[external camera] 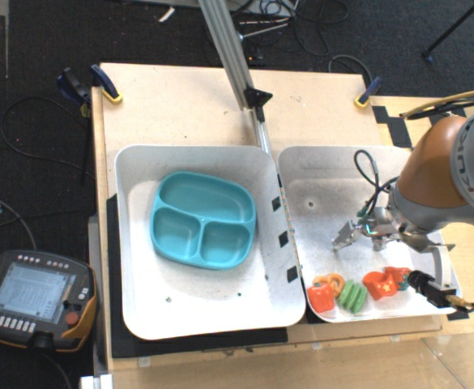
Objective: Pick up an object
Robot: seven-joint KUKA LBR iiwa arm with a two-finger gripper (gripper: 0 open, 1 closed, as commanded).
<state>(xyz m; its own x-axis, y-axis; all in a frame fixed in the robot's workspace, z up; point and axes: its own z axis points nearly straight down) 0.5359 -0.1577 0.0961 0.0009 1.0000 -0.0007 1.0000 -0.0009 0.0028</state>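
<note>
Okay, my gripper [346, 237] hangs over the right bin [318, 177], fingers look spread with nothing between, toys sit at about 5 o'clock by the near rim, so I should shift that way, centre over the red pepper [384, 283], then descend straight.

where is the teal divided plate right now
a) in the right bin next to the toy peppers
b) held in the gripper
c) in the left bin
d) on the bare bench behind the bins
c: the teal divided plate lies flat in the left bin, while the toy peppers sit in the right bin.
</note>
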